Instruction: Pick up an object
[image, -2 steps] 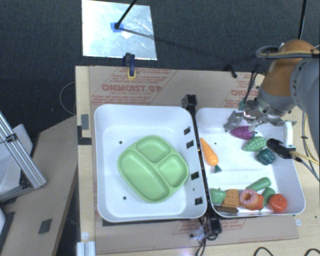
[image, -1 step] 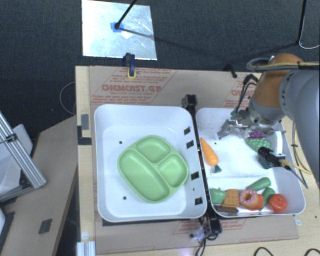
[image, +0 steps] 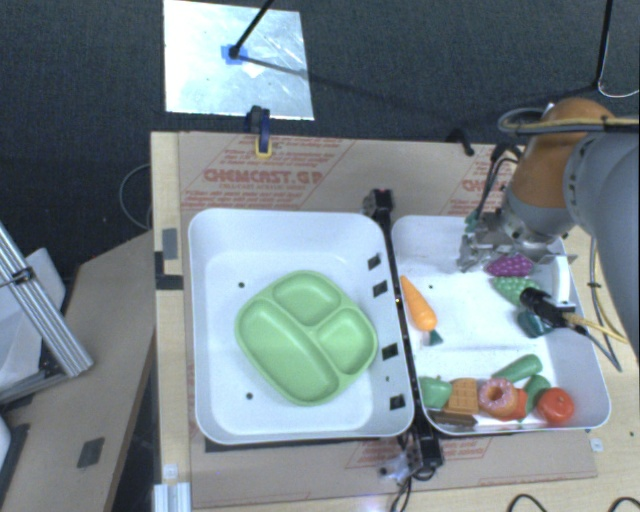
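The tool (image: 490, 250), its grip impossible to tell, hovers beside purple grapes (image: 511, 265) in the right bin (image: 440, 228).

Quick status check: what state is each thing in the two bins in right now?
Green plate: flat in the left bin, nothing on it.
Carrot: lying loose by the right bin's left wall.
Grapes: lying just beside the gripper.
Donut: resting in the front pile.
Tomato: front right corner, loose.

Divided plate (image: 306, 338) in left bin (image: 215, 260) — carrot (image: 418, 303), grapes (image: 511, 266), donut (image: 496, 396), tomato (image: 556, 404) in right bin (image: 430, 235).
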